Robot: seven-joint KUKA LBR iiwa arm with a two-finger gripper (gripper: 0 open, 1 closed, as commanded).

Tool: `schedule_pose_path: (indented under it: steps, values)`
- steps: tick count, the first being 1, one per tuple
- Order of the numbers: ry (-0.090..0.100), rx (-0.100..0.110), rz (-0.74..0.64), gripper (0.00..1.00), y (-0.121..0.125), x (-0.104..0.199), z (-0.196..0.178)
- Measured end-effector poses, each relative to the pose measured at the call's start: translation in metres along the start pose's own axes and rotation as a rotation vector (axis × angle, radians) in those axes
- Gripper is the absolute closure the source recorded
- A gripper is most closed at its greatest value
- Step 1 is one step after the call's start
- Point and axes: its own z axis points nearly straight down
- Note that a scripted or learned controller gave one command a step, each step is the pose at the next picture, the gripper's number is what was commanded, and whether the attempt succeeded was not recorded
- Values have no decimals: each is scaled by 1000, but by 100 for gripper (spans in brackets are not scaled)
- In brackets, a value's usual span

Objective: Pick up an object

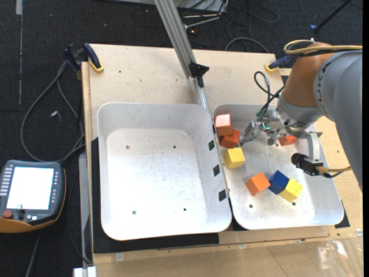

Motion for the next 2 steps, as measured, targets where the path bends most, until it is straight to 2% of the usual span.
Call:
schedule_pose_path:
  steps: [2]
  values:
    - [0, 0, -1, 0, 0, 0, 0]
